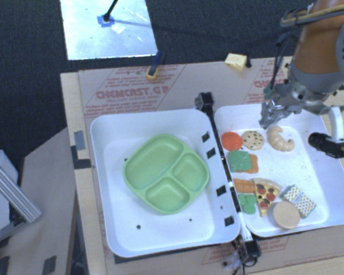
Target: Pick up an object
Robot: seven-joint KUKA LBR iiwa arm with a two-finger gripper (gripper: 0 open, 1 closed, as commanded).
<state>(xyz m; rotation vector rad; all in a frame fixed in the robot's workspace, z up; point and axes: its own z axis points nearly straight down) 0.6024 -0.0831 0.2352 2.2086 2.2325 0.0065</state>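
Observation:
The right bin (337, 207) holds several toy foods: a red tomato slice (231, 140), a chocolate-chip cookie (253, 140), a croissant (280, 138), a green-and-orange piece (243, 161), a pizza slice (265, 192), a tan round disc (286, 214) and a checkered block (299, 199). My gripper (270, 118) hangs at the bin's far edge, just above and between the cookie and the croissant. Nothing shows between its fingers.
The left bin (118, 232) carries a green sectioned plate (165, 173). A black divider strip (219, 159) runs between the bins. A yellow block (235, 61) lies on the cardboard behind the bins, and a shiny metal sheet (108, 24) lies further back.

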